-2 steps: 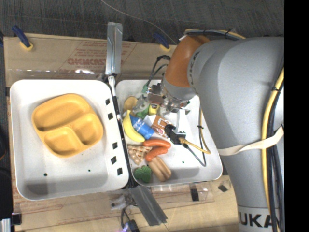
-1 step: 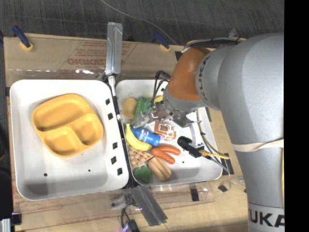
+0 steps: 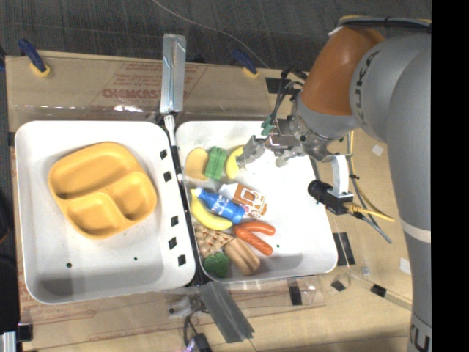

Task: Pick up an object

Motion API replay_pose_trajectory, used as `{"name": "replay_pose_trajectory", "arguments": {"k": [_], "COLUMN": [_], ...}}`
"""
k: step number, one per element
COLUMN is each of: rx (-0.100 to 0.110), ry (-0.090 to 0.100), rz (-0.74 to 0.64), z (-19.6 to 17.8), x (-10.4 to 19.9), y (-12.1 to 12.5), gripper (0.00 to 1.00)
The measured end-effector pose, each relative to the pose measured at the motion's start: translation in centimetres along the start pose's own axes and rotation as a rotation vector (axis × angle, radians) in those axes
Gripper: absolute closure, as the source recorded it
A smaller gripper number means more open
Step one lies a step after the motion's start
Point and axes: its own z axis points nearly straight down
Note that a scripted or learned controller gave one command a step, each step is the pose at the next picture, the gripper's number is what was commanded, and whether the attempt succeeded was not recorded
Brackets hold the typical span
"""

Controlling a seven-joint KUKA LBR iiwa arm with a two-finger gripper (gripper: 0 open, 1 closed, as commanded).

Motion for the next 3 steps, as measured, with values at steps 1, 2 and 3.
{"name": "replay_pose_trajectory", "arguments": {"k": [1, 2, 3], "rx": [0.014, 0.008, 0.007], "ry": [0.001, 0.0, 0.001], "rz": [0.241, 0.347, 0.427], "z": [8.5, 2.8, 11.4], "x": [3.3, 4.4, 3.4], "y": [0.0, 0.2, 0.5], "gripper": [0.0, 0.0, 0.0]}}
